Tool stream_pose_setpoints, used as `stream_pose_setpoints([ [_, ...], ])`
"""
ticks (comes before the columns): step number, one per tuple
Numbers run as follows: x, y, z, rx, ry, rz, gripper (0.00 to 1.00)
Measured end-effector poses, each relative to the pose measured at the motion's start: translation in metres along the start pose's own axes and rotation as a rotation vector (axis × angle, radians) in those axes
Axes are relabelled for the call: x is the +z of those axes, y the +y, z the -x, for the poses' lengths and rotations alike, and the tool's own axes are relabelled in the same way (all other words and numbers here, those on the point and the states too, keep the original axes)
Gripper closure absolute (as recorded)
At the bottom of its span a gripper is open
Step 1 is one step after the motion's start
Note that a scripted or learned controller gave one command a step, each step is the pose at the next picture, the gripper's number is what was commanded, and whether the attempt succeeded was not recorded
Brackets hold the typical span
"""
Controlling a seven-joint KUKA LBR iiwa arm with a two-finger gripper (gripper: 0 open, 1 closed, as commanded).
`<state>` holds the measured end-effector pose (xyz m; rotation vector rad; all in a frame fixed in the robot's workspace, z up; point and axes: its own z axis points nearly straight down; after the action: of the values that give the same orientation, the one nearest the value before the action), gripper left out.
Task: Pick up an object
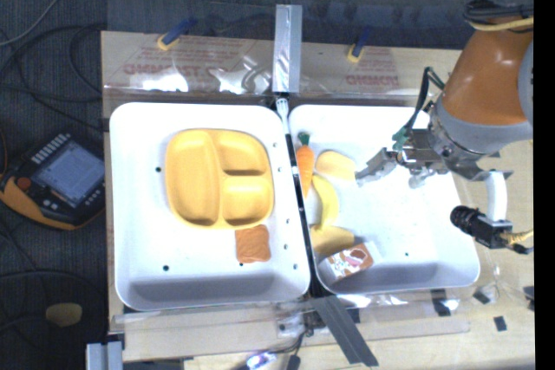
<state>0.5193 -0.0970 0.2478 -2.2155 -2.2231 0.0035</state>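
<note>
In the right bin [434, 256], several objects lie along the left wall. A toy carrot [304, 165] lies against the divider, a pale yellow piece [335, 164] is beside it, and a banana [327, 204] curves below. A yellow wedge [334, 240] and a red-brown packet [349, 260] rest near the front left corner. My gripper [392, 176] hangs over the middle of the right bin, just right of the pale yellow piece. It is open, with nothing between its fingers [371, 168].
The left bin [139, 256] holds a yellow divided tray [218, 176] and an orange-brown square piece [253, 244]. The grey arm with its orange band [490, 87] comes in from the right. A black fitting [473, 221] sticks out by the right bin's rim.
</note>
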Motion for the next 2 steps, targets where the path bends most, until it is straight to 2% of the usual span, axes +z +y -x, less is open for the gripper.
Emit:
stream_pose_setpoints([
  [1,0.021,0.072,0.046,-0.127,-0.002,0.001,0.0],
  [2,0.152,0.107,0.038,-0.233,0.0,0.006,0.0],
])
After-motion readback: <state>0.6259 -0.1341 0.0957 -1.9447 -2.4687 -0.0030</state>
